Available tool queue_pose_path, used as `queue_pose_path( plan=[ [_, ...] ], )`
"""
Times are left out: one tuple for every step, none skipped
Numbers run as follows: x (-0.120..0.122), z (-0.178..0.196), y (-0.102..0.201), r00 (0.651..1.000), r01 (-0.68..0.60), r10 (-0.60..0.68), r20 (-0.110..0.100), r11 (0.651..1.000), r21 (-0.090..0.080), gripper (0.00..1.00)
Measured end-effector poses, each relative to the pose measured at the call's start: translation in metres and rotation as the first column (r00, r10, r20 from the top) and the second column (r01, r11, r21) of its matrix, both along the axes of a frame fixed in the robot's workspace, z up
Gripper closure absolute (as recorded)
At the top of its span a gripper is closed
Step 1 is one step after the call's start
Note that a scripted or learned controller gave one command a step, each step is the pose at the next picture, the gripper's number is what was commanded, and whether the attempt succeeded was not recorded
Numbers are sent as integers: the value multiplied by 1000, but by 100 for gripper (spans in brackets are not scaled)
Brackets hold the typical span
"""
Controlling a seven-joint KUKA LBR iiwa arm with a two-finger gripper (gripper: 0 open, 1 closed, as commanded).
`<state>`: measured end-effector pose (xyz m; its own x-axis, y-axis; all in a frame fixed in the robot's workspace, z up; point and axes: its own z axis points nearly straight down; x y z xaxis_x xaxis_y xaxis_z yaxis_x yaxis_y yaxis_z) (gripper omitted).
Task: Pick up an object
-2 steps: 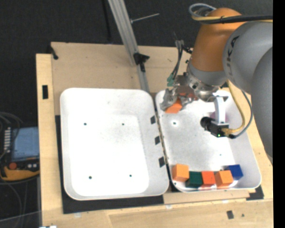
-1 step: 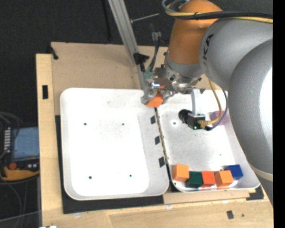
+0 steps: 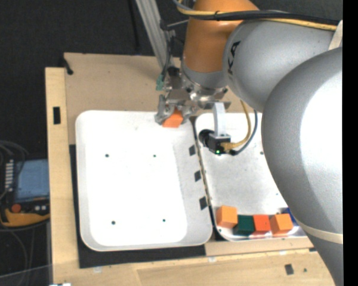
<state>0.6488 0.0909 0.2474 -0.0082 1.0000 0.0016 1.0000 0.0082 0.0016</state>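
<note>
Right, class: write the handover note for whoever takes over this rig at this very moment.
Gripper: at the far right corner of the left bin, with an orange block between its fingers, so it appears grasped.
Right bin: three orange blocks and a dark green block in a row at the near edge.
Done: an object looks picked up.
Left: confirm the grip holds; whether the block is clear of the bin floor cannot be told.

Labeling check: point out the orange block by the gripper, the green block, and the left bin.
orange block (image 3: 173, 121): camera view, its visible top face.
green block (image 3: 246, 224): camera view, top face.
left bin (image 3: 131, 177): camera view, bare floor.
</note>
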Motion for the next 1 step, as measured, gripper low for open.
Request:
queue_pose_path(
  plan=[
    [0, 0, -5, 1000, 5, -5, -2, 1000, -5, 0]
  ],
)
